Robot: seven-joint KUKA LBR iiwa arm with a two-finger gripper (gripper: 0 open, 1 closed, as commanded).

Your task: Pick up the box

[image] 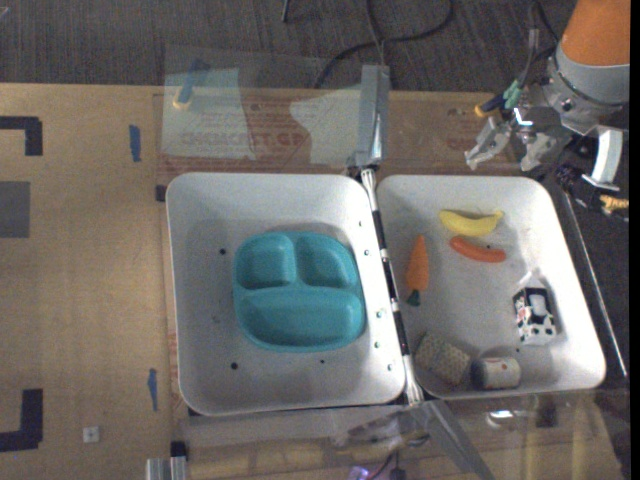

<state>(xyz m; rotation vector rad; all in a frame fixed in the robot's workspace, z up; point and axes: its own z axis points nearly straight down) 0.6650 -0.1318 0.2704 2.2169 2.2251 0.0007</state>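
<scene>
White plastic forms both bins, and the box [535, 315] we are after lies in the right bin [570, 228], close to its right wall and a little below the middle. It is a small carton, white with dark markings, lying at a slight tilt. Around it we see a yellow banana [470, 221] and a red-orange sausage [478, 252] towards the far side, a carrot [417, 265] near the divider, and a tan sponge-like block [443, 357] and a pale cylinder [496, 372] along the near edge. The left bin [200, 218] carries a teal divided plate [298, 289].

The gripper [500, 138] hangs beyond the far rim of the right bin, over the brown bench, well apart from the box. Its pale fingers [484, 149] appear spread with nothing between them, so we read the pincer as released and empty, though it is small in this view.

We judge the task to be at its very start: the approach has not begun and the box lies untouched. The next move calls for carrying the gripper over the far rim and across towards the bin's right side, past the banana and sausage, then lining the fingers across the carton's narrow width before descending. The nearness of the right wall is the likely difficulty, since one finger must fit between box and wall.
</scene>
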